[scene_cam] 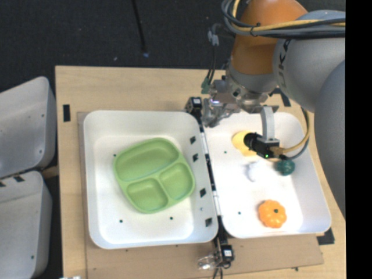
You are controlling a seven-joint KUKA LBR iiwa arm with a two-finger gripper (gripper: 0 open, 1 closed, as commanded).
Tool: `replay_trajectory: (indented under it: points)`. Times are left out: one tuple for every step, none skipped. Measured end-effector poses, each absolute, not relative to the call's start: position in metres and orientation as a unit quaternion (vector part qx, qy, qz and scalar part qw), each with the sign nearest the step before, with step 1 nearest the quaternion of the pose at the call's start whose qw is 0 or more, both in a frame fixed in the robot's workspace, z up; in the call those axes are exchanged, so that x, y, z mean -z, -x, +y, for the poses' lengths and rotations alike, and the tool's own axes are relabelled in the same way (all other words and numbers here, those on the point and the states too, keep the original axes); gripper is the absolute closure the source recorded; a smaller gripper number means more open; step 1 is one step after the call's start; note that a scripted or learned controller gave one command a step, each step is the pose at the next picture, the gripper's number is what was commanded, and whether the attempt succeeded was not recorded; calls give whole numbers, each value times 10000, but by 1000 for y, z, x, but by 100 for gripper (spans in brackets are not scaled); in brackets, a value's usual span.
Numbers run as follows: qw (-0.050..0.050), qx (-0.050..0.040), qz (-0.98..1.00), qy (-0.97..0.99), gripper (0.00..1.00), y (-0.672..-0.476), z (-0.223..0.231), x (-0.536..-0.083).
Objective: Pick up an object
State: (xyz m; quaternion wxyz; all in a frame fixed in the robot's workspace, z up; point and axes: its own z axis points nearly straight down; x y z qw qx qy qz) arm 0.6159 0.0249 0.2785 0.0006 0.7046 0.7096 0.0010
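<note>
The right bin (308, 214) holds a small orange pumpkin (272, 213) near its front. A teal ball (285, 167) and a small white lump (251, 172) lie mid-bin, and a yellow object (238, 140) sits further back, partly hidden by robot hardware. My gripper (216, 112) hangs low over the back left corner of this bin, near the wall between the two bins. It is left of and behind the yellow object, with nothing visibly held.
A green divided plate (153, 174) lies in the middle of the left bin (96, 214). The grey arm with its orange band (264, 28) reaches in from the upper right over the back of the right bin.
</note>
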Motion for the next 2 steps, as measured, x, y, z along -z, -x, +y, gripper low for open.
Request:
replay_trajectory:
  points:
    - [8, -8, 7093, -7049, 100, -638, 80, -264]
    - [5, 0, 7081, -7061, 0, -637, 77, -265]
